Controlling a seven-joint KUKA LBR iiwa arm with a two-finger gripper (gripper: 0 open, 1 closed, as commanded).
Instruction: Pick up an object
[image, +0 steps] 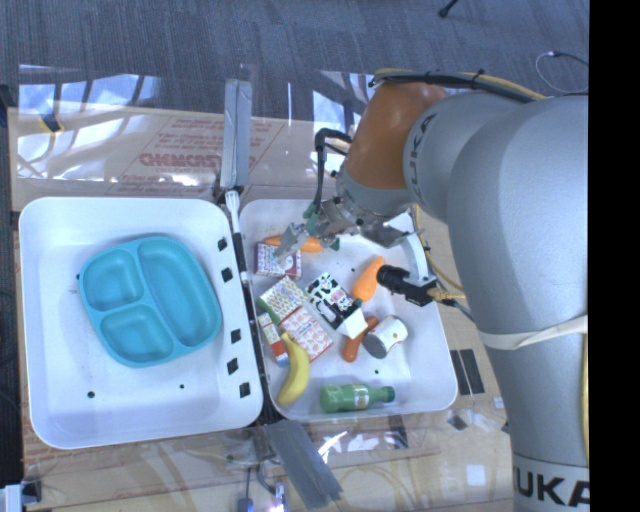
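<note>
Hanging over the upper part of the right bin (440, 385), the gripper (305, 237) sits low among the clutter beside a small orange piece (312, 244), seemingly placed to try for something there, though whether it is open, closed or gripping anything I cannot tell. Candidates crowd that bin: a banana (292, 372), a green bottle (354, 397), a carrot (367, 279) and cartons, while the left bin (40, 300) holds a blue divided plate (150, 299). Much of the right bin's far corner is hidden under the grey arm (500, 210).
</note>
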